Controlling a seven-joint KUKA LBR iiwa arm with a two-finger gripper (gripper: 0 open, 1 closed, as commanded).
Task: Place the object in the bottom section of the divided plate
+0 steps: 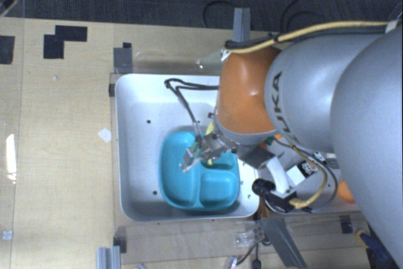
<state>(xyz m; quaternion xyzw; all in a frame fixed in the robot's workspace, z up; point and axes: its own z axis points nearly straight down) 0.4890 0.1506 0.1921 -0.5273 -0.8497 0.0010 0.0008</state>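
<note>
A blue divided plate (177,176) lies in the lower half of the left white bin (138,110). Its low ridges split it into a large left section and smaller right ones. My gripper (196,155) hangs over the plate's upper middle, close to the ridge. A small yellow-green object (207,162) shows right at the gripper's tip, above the plate's lower right section (218,186). Whether the object is held or resting on the plate I cannot tell. The wrist hides the plate's upper right part.
The grey arm with its orange band (245,97) covers the right side of the view and the right bin. A black cable (179,88) loops over the left bin's back. Something orange (344,191) peeks out under the arm at the right.
</note>
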